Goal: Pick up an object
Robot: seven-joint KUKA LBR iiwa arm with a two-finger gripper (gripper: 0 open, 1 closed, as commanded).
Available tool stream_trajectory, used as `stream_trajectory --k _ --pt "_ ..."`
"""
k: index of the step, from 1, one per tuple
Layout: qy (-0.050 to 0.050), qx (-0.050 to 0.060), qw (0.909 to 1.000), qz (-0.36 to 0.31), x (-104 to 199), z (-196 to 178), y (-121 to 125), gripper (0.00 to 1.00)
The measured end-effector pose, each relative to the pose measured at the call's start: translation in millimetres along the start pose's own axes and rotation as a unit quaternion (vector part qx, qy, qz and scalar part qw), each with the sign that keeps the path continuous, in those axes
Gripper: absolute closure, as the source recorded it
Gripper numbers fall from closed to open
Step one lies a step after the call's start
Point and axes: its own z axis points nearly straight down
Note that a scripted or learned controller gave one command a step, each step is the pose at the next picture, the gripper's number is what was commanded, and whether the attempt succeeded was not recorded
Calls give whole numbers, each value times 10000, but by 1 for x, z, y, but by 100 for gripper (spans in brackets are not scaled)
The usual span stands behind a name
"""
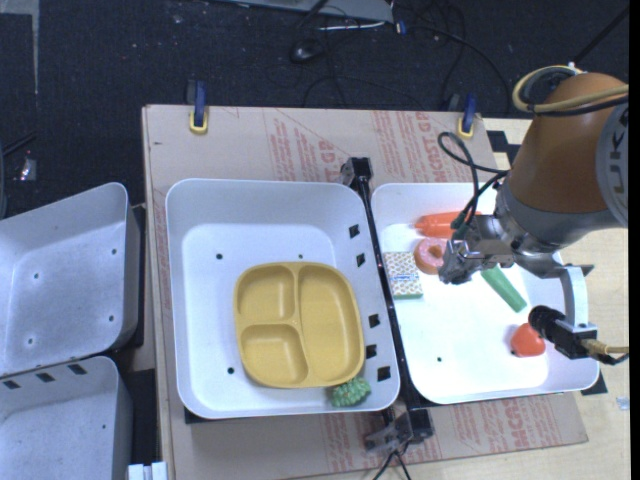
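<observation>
Two white bins sit side by side on a board at the centre of the frame. The left bin [190, 268] holds a yellow divided plate [298, 323] with three compartments, lying flat at its middle, and a small green knobbly object [349, 393] rests against the plate's lower right edge, near the bin's bottom rim.

The right bin [470, 363] holds the rest of the pieces. A small patterned block [403, 273] lies at its left side, just beside the divider between the bins. To the right of it is a pink ring [429, 256], and above that an orange carrot-shaped piece [437, 224] — partly covered by the arm. A green stick [503, 286] lies tilted right of centre, and an orange-red round piece [526, 340] sits near the bin's lower right corner.

The arm [570, 158] enters from the right of the frame, its gripper [457, 268] low over the upper middle of the right bin, just beside the pink ring — whether its fingers are apart or together cannot be told, and nothing is seen between them.
</observation>
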Motion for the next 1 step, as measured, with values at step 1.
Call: stream_trajectory --k 1 --pt "0 2 10000 1 48 10 1 100"
